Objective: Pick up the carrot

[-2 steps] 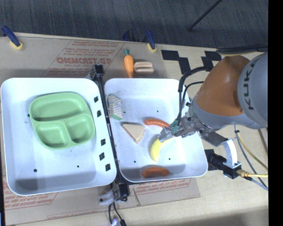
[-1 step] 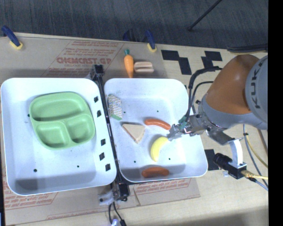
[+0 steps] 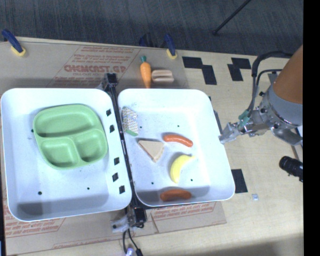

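A: Where do we stand on the carrot?

B: We haven't started. It lies on the worktop just behind the right bin, beside a small bun-like piece, untouched.

A: And our end effector?

B: It hovers off the right bin's right edge, well apart from the carrot, carrying nothing. We cannot tell its opening. Approach, grasp and lift all remain.

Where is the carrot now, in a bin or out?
Out: the carrot lies on the bench beyond the right bin, beside a small sandwich.
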You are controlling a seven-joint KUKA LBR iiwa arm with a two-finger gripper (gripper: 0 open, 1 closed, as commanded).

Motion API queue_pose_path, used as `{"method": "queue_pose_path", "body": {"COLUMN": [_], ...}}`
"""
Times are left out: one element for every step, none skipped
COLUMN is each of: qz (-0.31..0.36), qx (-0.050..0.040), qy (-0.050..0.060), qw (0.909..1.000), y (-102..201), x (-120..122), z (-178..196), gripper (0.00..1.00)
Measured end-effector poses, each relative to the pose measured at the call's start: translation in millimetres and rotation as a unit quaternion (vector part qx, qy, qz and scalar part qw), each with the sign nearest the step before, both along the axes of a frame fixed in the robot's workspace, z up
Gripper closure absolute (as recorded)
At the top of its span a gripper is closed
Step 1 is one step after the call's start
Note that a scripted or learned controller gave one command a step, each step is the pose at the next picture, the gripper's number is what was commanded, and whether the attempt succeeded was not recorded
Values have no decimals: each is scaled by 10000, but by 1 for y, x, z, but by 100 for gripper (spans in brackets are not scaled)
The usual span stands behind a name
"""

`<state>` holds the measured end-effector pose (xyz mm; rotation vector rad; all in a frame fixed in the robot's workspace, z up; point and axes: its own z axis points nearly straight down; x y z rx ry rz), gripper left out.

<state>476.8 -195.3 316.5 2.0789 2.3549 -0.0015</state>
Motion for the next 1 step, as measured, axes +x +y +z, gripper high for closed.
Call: {"method": "queue_pose_path", "body": {"qz": [346], "qx": [12], "qy": [17], "qw": [9994], "y": [54], "x": [-1], "z": [-84], "gripper": [100]}}
